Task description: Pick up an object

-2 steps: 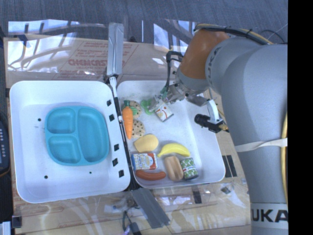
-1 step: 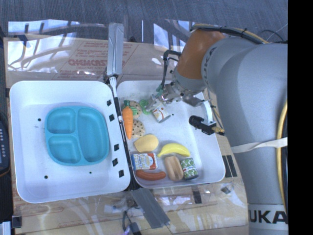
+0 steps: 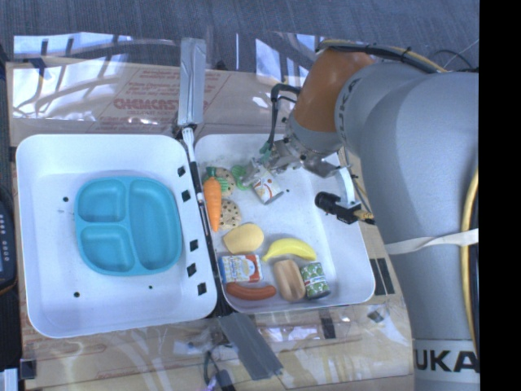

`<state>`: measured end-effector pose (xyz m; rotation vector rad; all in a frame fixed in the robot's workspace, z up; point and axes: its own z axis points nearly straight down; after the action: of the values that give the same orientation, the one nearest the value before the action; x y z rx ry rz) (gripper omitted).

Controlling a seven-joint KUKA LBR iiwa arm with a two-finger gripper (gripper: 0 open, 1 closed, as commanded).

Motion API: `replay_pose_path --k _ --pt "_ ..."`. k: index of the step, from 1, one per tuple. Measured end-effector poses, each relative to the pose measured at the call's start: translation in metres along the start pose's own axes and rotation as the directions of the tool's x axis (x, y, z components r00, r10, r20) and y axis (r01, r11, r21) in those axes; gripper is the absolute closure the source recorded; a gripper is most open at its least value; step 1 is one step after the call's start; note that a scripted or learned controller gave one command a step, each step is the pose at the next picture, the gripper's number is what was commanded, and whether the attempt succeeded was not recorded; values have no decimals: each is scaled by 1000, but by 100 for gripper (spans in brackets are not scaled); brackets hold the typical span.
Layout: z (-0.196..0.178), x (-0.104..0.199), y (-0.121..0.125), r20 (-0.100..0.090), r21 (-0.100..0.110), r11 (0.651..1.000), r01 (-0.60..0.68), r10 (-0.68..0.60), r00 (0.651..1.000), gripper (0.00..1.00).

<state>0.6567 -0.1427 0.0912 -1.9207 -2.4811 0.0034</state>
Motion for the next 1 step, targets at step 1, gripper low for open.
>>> replay_pose_path --k 1 --pt "-1 -13 -2 4 -5 996 86 -86 996 100"
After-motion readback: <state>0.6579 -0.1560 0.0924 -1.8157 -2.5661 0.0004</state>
